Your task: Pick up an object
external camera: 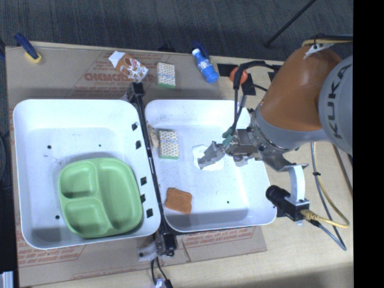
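In the right bin (240,212), my gripper (209,158) hangs low over a small white object (203,158) near the bin's middle. Its metal fingers cover most of that object. A green-and-white patterned packet (168,144) lies against the bin's left wall. An orange-brown block (178,200) rests near the front left of the same bin. A green divided tray (99,197) fills the front of the left bin (36,125).
Behind the bins on the cardboard lie a blue bottle (205,65), a second patterned packet (166,75) and a crumpled snack wrapper (128,66). A blue-and-yellow clamp (27,47) sits at the far left corner. The arm's bulk overhangs the right bin's right side.
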`<state>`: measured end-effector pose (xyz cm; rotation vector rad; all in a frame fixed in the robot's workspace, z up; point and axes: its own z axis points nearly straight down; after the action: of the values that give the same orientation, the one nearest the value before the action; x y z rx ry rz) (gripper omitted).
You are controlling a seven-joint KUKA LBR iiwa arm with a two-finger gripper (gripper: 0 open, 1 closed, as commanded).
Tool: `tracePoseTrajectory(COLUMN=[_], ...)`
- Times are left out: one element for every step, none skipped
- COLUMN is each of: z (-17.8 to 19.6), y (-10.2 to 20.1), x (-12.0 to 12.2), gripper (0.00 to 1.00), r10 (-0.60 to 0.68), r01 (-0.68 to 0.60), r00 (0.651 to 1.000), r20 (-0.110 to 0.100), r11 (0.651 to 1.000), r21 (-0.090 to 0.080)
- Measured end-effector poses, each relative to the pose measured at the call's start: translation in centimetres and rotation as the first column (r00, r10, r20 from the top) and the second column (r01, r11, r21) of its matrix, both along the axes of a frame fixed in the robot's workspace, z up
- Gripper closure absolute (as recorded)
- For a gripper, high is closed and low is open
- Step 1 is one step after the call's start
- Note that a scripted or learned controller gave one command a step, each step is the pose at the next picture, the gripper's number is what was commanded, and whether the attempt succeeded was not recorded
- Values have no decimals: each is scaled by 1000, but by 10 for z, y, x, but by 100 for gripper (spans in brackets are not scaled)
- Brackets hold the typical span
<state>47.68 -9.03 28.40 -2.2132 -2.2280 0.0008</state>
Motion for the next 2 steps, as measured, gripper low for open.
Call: tracePoseTrajectory(z=[-36, -37], y=[51, -5], x=[0, 30], gripper=[0, 0], r10=[2, -3], r01=[-2, 3], r00=[1000, 1000], r20=[-1, 0], r11=[1000, 1000], r21=[-1, -1])
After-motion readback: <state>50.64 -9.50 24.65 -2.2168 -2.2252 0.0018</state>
